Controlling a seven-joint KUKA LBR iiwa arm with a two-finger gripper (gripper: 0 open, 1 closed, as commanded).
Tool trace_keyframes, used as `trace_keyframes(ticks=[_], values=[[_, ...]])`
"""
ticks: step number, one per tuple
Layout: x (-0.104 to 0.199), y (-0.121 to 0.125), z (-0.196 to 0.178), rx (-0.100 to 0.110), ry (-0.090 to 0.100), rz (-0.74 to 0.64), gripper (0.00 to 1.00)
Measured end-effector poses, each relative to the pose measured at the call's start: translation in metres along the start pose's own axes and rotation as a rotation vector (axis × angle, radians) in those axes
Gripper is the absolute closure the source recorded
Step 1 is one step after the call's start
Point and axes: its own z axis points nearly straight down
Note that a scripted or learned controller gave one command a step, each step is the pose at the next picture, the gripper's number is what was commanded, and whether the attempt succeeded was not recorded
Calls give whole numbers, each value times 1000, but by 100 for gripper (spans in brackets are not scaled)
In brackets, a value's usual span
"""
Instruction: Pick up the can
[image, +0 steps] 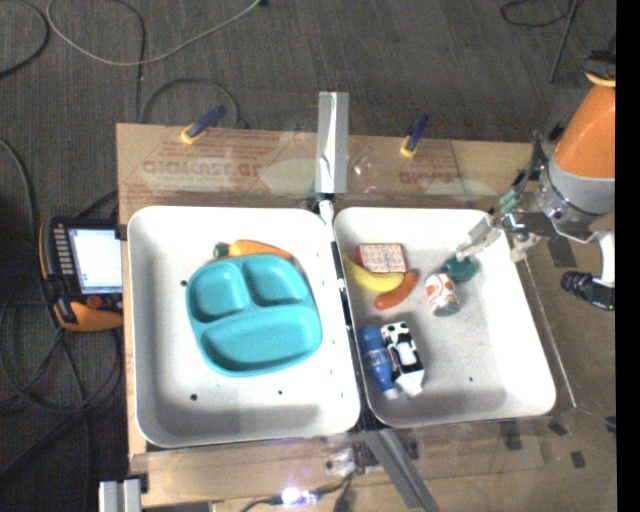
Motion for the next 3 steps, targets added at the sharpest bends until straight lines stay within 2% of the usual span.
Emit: trace_keyframes(ticks=[1,2,3], values=[[25,-9,75,1,-2,-49,0],[40,-4,121,-10,-8,-42,0],[41,-3,110,-15,-7,-43,100]])
